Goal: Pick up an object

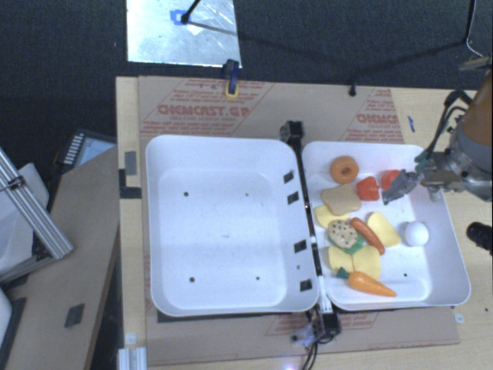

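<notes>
We are seeing the gripper (pixel 400 185) hanging over the right bin (pixel 454 276), at about 2 o'clock from the bin's centre. We cannot tell its state. A red piece (pixel 390 177) is lying just beside its tip. A doughnut (pixel 343 169), a red tomato (pixel 368 188), a white egg (pixel 416 233) and a carrot (pixel 371 284) are sitting in this bin.

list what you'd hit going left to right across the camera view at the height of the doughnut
left bin → black hinge strip between the bins → doughnut → red pepper piece → gripper → grey arm
</notes>
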Tool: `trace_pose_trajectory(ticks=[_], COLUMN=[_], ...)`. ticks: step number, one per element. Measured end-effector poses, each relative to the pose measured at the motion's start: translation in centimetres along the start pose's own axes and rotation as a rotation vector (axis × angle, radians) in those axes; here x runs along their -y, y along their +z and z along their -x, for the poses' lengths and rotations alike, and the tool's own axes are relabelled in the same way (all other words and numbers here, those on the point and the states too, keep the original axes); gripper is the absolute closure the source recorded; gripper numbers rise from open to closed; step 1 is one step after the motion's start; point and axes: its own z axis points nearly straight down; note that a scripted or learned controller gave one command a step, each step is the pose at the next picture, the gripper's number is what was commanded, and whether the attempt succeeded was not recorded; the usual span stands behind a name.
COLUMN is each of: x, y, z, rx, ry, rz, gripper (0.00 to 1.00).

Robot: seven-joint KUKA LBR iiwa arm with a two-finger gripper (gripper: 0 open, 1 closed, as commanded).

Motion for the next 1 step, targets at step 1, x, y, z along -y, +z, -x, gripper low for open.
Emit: trace_pose_trajectory(ticks=[1], x=[1.38], y=[12.23], z=[-2.09], rx=[-0.004], ry=[0.000], rz=[-0.013], gripper=[0.00])
